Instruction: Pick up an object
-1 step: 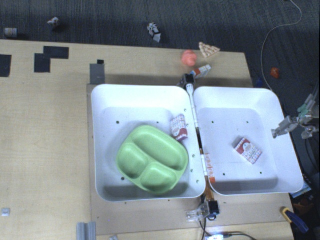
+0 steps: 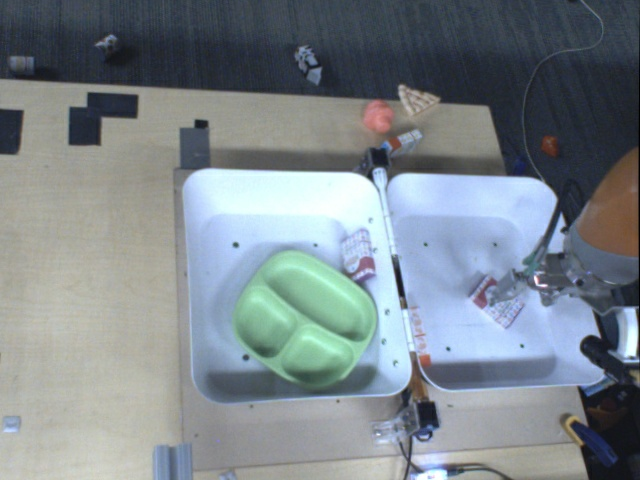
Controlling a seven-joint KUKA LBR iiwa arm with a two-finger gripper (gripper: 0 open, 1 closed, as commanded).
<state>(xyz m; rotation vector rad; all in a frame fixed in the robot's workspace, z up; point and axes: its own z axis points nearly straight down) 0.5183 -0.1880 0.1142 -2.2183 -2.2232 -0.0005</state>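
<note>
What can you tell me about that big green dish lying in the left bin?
The green dish is a divided plate of what looks like smooth, matte plastic, pale lime in colour, with rounded corners. Raised ridges split it into three compartments: one long one and two smaller ones. It lies open side up, turned at an angle to the bin walls, on the floor of the left white bin, toward its near side. A small red and white packet lies right at its far edge; whether they touch I cannot tell.

Dark carpet floor beyond light wooden bench; small debris scattered on carpet.
</note>
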